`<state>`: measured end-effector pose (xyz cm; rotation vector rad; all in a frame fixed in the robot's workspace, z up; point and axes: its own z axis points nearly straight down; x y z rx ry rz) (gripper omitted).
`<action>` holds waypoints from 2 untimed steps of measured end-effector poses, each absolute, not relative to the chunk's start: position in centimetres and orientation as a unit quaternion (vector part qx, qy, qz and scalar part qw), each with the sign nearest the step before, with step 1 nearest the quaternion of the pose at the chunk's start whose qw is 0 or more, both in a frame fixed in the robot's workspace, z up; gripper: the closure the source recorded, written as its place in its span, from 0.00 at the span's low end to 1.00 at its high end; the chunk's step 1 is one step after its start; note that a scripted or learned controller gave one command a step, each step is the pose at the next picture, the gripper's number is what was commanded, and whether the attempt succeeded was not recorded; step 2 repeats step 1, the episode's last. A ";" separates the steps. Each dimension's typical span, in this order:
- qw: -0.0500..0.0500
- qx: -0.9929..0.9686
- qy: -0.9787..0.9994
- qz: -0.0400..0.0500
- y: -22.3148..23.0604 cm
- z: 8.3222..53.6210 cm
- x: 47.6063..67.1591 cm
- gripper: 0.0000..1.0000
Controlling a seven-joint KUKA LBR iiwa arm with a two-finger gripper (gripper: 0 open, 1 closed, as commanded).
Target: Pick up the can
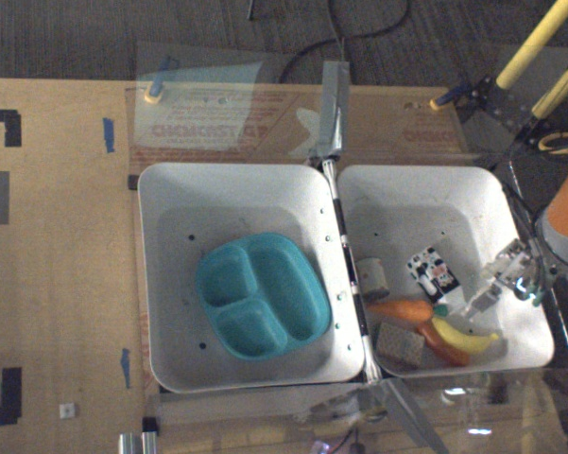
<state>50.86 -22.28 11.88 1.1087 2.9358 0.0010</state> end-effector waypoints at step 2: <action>0.005 0.354 0.935 0.001 -22.4 13.0 51.0 1.00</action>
